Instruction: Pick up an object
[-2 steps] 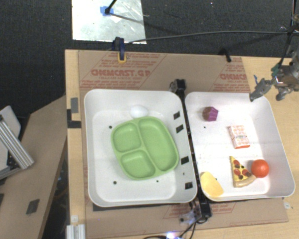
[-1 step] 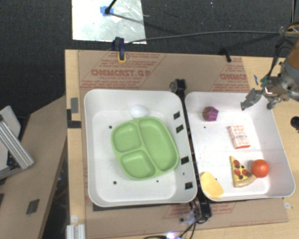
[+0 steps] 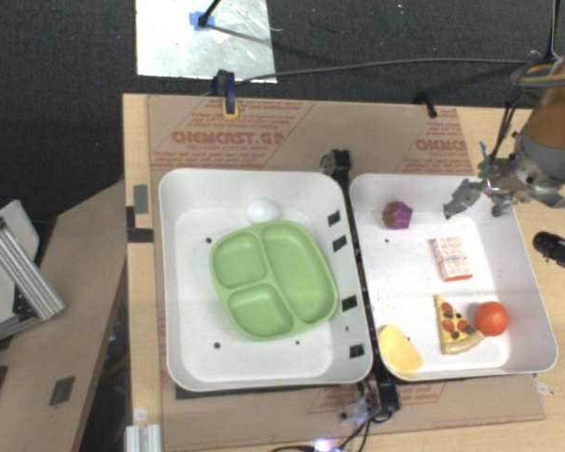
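In the right bin [image 3: 527, 252] lie a small purple object [image 3: 396, 215], a pink and white carton [image 3: 450, 258], a pizza slice toy [image 3: 455, 325], a red ball-like fruit [image 3: 491, 317] and a yellow piece [image 3: 399, 348] at the near left corner. My gripper [image 3: 478, 201] hangs over the bin's far right part, right of the purple object and above the carton. It is open, with its fingers [image 3: 459, 201] spread apart and nothing between them.
The left bin [image 3: 184, 252] holds a green divided plate [image 3: 273, 279] and a white rounded object [image 3: 262, 211] near its far wall. A black divider [image 3: 350, 252] runs between the bins. Cables cross behind the bench.
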Controlling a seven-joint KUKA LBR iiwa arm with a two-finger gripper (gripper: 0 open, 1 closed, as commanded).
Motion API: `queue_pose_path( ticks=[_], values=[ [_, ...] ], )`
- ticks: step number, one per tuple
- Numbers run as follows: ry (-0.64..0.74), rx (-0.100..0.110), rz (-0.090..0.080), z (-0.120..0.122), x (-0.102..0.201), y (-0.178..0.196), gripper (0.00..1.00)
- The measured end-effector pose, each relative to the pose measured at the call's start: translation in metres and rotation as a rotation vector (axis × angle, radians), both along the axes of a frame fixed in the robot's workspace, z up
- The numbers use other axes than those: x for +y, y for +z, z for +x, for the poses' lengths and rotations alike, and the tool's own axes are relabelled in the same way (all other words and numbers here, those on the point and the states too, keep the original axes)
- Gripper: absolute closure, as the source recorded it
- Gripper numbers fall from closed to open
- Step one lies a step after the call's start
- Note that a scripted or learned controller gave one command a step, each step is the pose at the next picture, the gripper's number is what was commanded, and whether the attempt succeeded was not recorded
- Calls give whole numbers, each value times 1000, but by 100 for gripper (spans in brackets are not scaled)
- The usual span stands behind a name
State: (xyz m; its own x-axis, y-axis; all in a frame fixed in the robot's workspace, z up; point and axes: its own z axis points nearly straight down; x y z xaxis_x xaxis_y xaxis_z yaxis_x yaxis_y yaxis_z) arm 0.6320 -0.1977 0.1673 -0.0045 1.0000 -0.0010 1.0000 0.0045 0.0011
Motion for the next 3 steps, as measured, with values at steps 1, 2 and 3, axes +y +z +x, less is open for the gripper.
queue_pose_path(
  ticks=[1, 2, 3],
  values=[
    [1, -1, 0, 8, -6, -54, 0],
    [3, -5, -1, 9, -6, -41, 100],
    [1, -3, 0, 4, -5, 20, 100]
  ],
)
